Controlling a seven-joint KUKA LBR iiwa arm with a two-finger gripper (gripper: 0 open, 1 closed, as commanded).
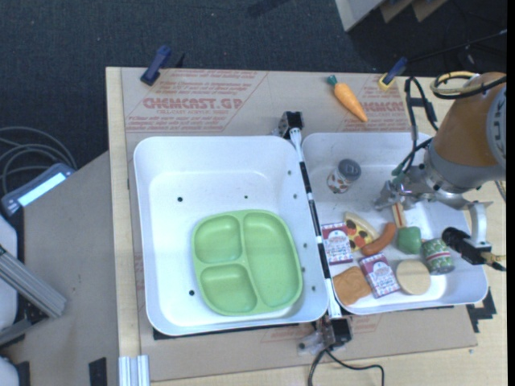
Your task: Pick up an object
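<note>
Two white bins sit side by side on the bench. The left bin carries a green divided tray toward its front right. The right bin holds a huddle of small toy foods along its near side: a round tan biscuit, a brown toast slice, two red packets, a pizza wedge, a sausage, a green piece and a small green can. A small cup and a grey disc lie apart toward the back. The arm reaches in from the right, its tool low over the bin just behind the sausage; whether it grips anything cannot be told. An orange carrot lies on the bench behind the bins.
</note>
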